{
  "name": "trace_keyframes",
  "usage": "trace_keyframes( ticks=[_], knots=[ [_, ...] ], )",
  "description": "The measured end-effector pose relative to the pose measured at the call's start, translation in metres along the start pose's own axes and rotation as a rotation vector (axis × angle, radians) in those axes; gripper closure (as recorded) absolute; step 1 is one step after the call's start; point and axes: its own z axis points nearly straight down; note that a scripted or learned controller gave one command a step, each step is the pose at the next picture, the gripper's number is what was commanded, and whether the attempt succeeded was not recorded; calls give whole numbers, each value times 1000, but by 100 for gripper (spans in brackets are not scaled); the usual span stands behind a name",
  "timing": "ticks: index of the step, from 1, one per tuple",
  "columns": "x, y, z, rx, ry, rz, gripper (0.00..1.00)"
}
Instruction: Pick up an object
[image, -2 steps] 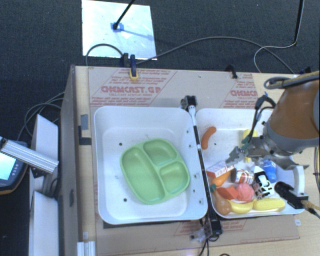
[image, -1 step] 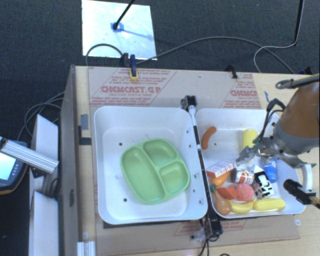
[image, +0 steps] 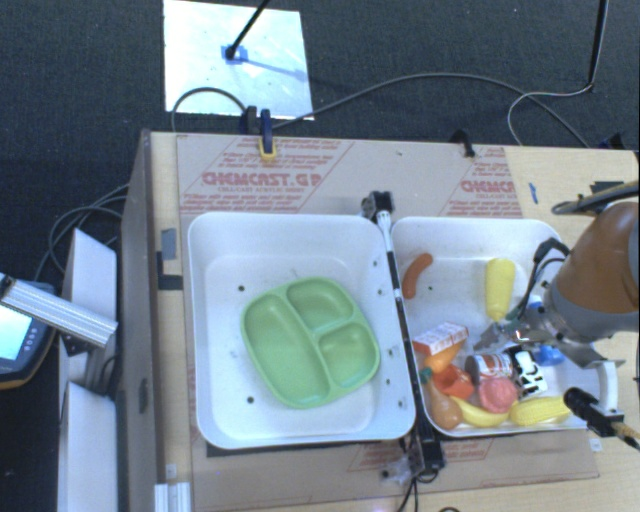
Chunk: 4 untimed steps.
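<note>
Desk (image: 330, 165) of brown board carries two white bins (image: 230, 240) on dark carpet (image: 70, 90) — pincer (image: 505, 345) at 3 o'clock over toys, its opening indiscernible.

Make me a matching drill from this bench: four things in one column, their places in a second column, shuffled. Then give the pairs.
Things:
1. green plastic divided tray
2. orange-red toy sausage
3. upright yellow toy corn cob
4. yellow toy banana

Places:
A. near front edge of the right bin
B. middle of the left bin
C. far part of the right bin, towards the arm's side
D. far part of the right bin, by the divider between bins

Pairs: 1-B, 2-D, 3-C, 4-A
</note>
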Motion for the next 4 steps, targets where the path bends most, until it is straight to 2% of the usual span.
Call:
trace_keyframes(
  ticks=[1,2,3,4],
  knots=[
    [22,97,-96,-4,-4,-1,0],
    [6,108,1,1,-3,2,0],
    [6,109,-11,-3,-4,1,100],
    [59,97,-116,-5,-3,-2,100]
  ],
)
